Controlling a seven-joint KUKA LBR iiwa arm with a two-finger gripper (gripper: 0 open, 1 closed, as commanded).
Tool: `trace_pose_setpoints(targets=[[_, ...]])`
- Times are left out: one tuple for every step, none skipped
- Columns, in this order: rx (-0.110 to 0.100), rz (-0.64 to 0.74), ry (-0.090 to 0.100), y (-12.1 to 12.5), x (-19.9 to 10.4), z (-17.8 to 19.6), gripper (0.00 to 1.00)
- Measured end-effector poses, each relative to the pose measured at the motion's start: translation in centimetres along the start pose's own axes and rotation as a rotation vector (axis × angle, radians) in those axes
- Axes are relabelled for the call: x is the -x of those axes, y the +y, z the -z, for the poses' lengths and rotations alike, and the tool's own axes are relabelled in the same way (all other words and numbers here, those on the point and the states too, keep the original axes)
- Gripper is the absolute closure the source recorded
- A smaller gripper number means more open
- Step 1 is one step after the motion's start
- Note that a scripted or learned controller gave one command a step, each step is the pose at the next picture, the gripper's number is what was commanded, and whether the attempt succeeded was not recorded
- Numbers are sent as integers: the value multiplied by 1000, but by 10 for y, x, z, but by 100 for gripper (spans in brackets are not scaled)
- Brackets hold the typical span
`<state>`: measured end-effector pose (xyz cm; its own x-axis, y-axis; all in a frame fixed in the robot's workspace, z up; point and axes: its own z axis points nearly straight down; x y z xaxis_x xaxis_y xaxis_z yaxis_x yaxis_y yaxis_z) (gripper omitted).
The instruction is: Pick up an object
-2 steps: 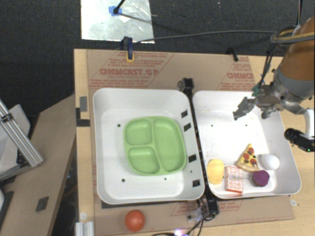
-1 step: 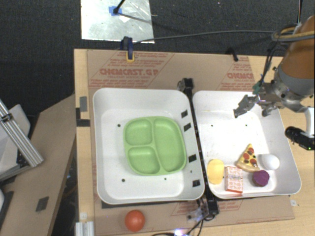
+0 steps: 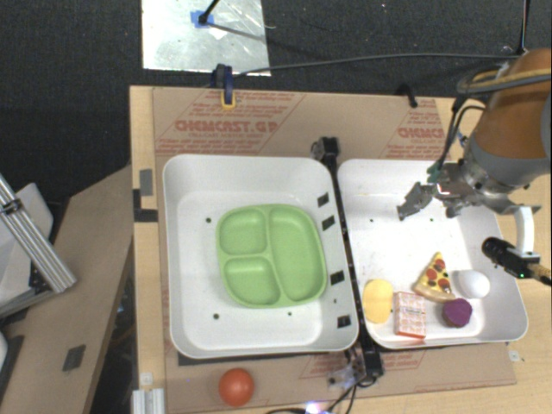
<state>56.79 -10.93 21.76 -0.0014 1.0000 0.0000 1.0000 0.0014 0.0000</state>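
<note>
Nearest you, an orange ball (image 3: 236,385) sits on the bench outside the bins. In the right bin (image 3: 379,188), along its near edge, lie a yellow piece (image 3: 377,300), a red packet (image 3: 410,314), a purple ball (image 3: 457,312), a white egg (image 3: 471,283) and a pizza slice (image 3: 434,278). Farther back, well apart from them, the gripper (image 3: 420,198) hangs over bare floor, fingers spread, holding nothing.

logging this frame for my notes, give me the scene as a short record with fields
left bin: holds a green divided tray
right bin: toys grouped near its front edge
toys: yellow piece, red-and-white packet, pizza slice, purple ball, white egg
gripper: above the back of the right bin, apart from the toys
outside bins: orange ball on the bench front
</note>
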Motion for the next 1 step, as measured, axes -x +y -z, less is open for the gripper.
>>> trace_pose_setpoints(targets=[[-2, 0, 0, -1, 4, -43, 0]])
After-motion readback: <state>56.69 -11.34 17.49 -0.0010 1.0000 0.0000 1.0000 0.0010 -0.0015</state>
